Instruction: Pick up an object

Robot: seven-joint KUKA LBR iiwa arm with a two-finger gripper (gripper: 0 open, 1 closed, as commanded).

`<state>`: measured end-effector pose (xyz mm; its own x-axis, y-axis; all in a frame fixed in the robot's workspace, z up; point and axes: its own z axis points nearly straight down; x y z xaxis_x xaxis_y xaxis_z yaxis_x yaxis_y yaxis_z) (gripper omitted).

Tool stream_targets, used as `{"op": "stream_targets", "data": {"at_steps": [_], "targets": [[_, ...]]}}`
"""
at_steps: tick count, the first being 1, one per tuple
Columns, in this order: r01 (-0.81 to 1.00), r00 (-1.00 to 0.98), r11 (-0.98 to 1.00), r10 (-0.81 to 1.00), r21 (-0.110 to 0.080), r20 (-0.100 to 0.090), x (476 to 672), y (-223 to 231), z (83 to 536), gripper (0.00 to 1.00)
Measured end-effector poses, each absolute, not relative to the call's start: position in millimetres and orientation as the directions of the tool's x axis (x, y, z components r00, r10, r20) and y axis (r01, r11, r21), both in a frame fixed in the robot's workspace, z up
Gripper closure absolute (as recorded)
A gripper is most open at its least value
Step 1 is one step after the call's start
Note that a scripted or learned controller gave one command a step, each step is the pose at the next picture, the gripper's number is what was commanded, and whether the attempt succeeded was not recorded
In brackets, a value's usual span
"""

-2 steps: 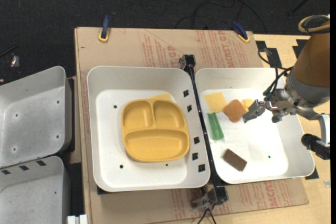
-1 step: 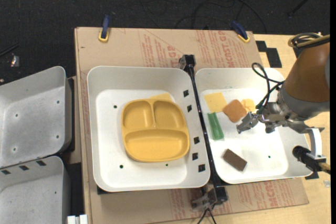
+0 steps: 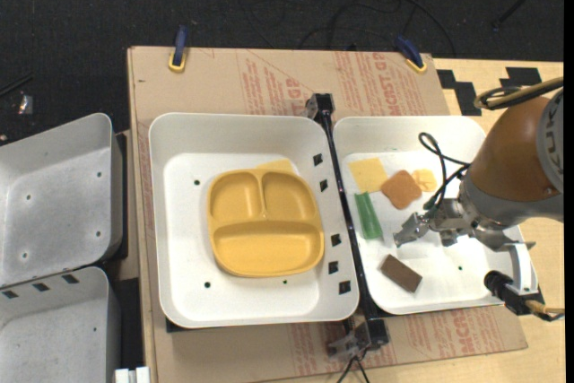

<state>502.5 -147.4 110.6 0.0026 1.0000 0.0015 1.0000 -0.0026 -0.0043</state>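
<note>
Gripper: the gripper (image 3: 410, 231) hangs low over the right bin (image 3: 466, 135), fingers spread, nothing between them.
Arm: the arm (image 3: 517, 159) leans in over the right bin's far right side, its orange band just above the wrist.
Orange piece: a rounded orange piece (image 3: 401, 188) lies in the right bin, just up from the gripper.
Green stick: a green stick (image 3: 368, 215) lies in the right bin, near its left wall, left of the gripper.
Brown block: a brown block (image 3: 400, 273) lies in the right bin, just below the gripper, apart from it.
Yellow slice: a pale yellow slice (image 3: 366, 172) lies in the right bin, beside the orange piece.
Tray: a yellow divided tray (image 3: 265, 222) fills the middle of the left bin (image 3: 179, 193), well left of the right bin's contents.
</note>
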Motion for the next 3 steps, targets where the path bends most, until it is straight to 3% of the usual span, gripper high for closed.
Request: {"op": "stream_targets", "data": {"at_steps": [1,3], "targets": [[1.0,0.004,-0.004,1.0,0.0,0.0,503.8,-147.4,122.8,1.0],[1.0,-0.002,0.002,1.0,0.006,-0.002,506.3,-158.6,228.2,1.0]]}}
